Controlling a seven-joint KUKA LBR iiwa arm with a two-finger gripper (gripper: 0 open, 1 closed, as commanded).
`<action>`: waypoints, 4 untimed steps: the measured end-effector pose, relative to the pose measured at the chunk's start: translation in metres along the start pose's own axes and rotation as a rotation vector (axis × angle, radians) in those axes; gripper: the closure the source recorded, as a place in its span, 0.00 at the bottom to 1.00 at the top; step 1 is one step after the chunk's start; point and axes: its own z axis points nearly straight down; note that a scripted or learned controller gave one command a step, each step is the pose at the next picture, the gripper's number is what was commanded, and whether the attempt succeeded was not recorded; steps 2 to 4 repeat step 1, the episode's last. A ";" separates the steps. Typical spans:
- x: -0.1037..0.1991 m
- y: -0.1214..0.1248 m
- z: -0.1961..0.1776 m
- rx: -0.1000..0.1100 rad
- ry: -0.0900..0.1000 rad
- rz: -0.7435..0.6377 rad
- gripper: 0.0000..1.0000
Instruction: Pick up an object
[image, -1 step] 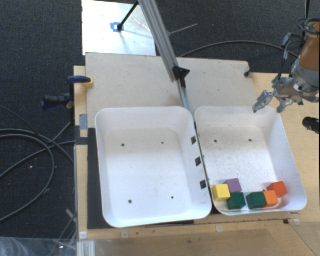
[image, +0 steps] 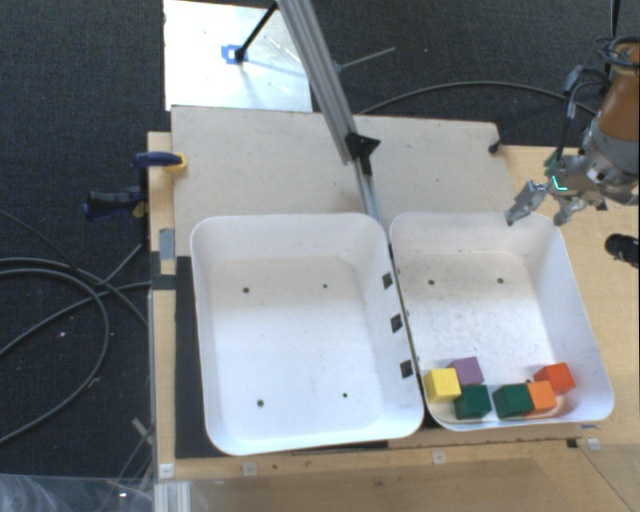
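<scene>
Several small blocks lie along the near edge of the right bin (image: 560, 290): a yellow block (image: 443, 383), a purple block (image: 466, 371), two green blocks (image: 473, 402) (image: 512, 400), an orange block (image: 541, 396) and a red-orange block (image: 556, 377). My gripper (image: 546, 206) hangs above the far right corner of that bin, well away from the blocks. Its two fingers are spread apart and hold nothing.
The left bin (image: 205, 300) sits beside the right one, their rims meeting in the middle. A slanted metal pole (image: 330, 90) crosses the bench behind the bins. A blue clamp (image: 135, 200) and cables (image: 60, 290) lie at the left.
</scene>
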 end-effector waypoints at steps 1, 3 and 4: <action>0.027 -0.100 0.041 0.010 0.005 0.006 0.00; 0.027 -0.100 0.041 0.010 0.005 0.006 0.00; 0.027 -0.100 0.041 0.010 0.005 0.006 0.00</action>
